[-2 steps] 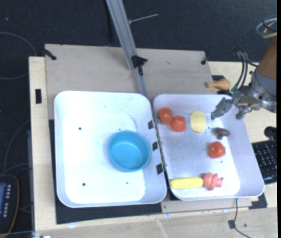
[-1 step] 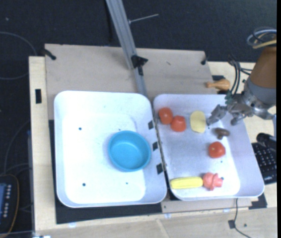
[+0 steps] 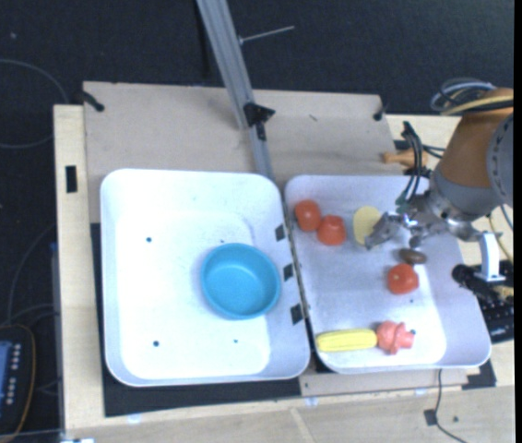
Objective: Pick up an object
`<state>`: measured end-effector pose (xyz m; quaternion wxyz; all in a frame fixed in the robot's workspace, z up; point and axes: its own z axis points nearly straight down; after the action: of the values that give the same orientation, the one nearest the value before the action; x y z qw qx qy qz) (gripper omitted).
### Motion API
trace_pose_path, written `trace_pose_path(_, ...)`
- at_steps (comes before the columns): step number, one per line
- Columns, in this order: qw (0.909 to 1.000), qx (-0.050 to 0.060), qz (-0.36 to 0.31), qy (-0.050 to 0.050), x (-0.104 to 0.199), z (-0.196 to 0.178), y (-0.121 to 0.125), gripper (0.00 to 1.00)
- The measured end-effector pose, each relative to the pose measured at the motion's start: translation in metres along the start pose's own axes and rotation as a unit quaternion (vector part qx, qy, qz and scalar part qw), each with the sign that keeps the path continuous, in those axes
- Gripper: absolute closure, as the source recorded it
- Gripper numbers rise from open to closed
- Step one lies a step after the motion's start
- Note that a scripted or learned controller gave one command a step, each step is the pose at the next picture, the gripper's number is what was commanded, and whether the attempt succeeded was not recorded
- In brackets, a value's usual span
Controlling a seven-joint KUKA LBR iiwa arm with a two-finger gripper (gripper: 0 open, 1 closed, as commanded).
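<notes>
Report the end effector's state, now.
End effector: cannot be told; over the right bin, beside the yellow piece.

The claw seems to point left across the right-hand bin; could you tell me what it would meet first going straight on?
Probably the pale yellow piece, just beyond the claw; next the red balls. Height is unclear from this slanted view.
</notes>
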<state>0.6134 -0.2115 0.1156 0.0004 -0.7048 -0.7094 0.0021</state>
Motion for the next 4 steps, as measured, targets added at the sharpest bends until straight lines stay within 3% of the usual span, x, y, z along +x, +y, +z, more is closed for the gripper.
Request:
trace_pose_path(1, 1.0000, -0.002, 0.001, -0.001, -0.002, 0.014, 0.001, 0.00)
trace_pose_path(2, 1.0000, -0.005, 0.000, -0.002, -0.003, 0.000, 0.002, 1.00)
trace_pose_path(4, 1.0000, -0.006, 0.000, 0.001, -0.004, -0.097, 0.009, 1.00)
